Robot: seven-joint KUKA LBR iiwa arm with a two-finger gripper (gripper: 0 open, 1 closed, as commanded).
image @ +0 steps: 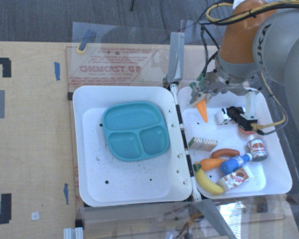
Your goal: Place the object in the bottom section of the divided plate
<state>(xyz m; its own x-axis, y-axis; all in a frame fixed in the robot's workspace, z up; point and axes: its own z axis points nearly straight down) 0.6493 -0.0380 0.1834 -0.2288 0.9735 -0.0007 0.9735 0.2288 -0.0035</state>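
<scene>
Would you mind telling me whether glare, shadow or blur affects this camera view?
Camera view: lighting is even and soft over both bins; bright glare sits on the arm's grey shell at top right; the blue divided plate is sharp; small items like the can look slightly soft; the gripper casts little shadow.

The divided plate (136, 131) looks like smooth teal plastic, kind of satin, not super shiny. Both white bins (89, 148) look like matt plastic, and the left one's floor is speckled with little dark marks. The bench (30, 148) reads as pale wood, flat finish. The carrot (203, 110) and banana (208, 182) look like glossy toy plastic. The arm (284, 39) has a smooth grey shell with a shiny orange band.
</scene>
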